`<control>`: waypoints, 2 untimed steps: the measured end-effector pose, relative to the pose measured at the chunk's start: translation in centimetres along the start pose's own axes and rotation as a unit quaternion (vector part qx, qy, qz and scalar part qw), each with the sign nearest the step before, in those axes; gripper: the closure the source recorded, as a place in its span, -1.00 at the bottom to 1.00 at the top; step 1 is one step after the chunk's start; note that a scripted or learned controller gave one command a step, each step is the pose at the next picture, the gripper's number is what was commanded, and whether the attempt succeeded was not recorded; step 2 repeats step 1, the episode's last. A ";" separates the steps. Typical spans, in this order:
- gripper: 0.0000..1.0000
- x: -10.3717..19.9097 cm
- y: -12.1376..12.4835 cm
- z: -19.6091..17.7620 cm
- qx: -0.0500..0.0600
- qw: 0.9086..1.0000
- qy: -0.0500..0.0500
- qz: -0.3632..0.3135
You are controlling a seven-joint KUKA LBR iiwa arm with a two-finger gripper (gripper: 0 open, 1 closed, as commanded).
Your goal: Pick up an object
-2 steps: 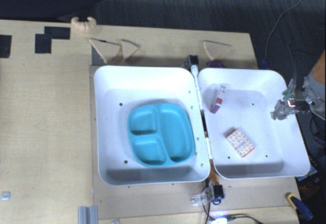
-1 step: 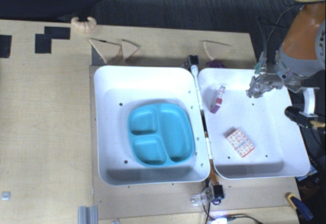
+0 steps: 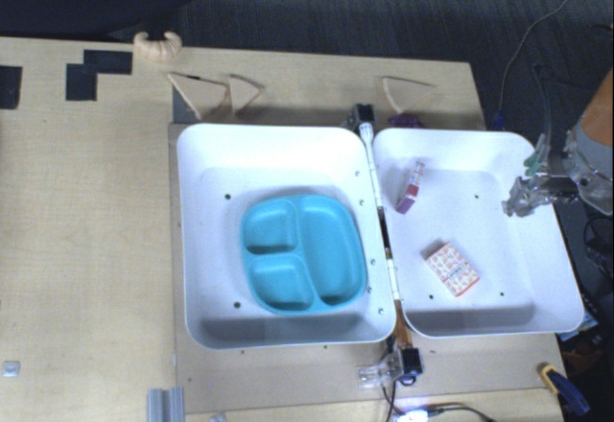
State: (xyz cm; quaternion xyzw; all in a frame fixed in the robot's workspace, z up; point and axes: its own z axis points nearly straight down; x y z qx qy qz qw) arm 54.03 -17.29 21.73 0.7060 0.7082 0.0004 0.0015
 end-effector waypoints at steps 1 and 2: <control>1.00 4.6 2.5 1.0 0.000 1.000 0.001 -0.001; 1.00 4.6 2.5 1.0 0.000 1.000 0.001 -0.001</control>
